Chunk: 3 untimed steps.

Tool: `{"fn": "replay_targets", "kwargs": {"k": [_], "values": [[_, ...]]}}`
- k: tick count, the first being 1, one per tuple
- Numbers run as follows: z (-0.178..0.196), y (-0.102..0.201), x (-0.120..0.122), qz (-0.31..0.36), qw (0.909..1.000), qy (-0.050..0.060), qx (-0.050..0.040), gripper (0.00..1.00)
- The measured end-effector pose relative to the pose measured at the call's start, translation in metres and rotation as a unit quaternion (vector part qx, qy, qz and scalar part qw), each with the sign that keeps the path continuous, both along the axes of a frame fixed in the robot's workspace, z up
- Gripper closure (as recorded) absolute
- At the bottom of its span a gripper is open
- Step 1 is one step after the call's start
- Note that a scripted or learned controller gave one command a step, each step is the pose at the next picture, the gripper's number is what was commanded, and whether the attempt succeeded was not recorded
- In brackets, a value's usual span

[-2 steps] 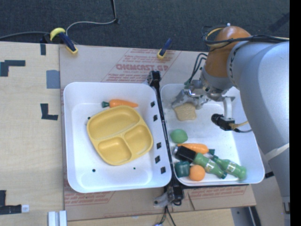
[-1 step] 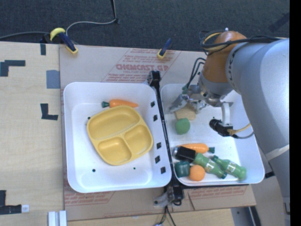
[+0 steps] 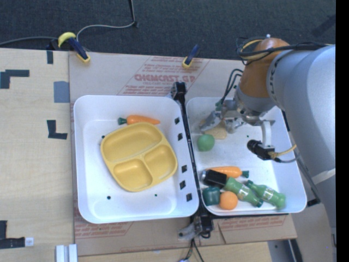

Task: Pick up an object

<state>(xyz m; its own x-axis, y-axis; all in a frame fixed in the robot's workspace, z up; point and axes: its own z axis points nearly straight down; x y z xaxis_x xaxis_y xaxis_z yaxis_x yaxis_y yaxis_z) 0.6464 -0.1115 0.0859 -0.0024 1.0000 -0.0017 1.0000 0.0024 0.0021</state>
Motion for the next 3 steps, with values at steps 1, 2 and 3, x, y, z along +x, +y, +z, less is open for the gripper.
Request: {"fn": "replay_targets", "kwargs": {"k": [1,2,3], "values": [[-0.001,0.008,0.022,0.0,1.0,0.0,0.0005,0.0],[0.0,-0.009,0.016,0.0,1.0,0.0,0.0002,0.0],[0.0,-0.011,0.014,0.0,1.0,0.0,0.0001,0.0]]}}
